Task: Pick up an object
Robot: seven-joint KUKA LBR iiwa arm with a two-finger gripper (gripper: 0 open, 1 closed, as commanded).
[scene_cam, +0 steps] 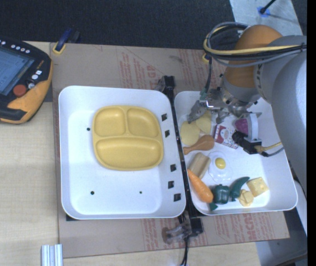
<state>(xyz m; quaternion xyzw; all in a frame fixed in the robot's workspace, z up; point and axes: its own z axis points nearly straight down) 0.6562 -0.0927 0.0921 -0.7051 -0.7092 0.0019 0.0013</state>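
Over the far end of the right bin (283, 201), my end effector (218, 108) hangs just above the toy food (202, 144). I cannot tell how far open it is. The yellow divided plate (128, 137) lies in the left bin (75, 148).

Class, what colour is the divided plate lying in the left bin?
Pale yellow; the divided plate shows clearly in the camera view from above.

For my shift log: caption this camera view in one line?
KUKA arm's claw low over the right bin of toy food; yellow divided plate in the left bin.
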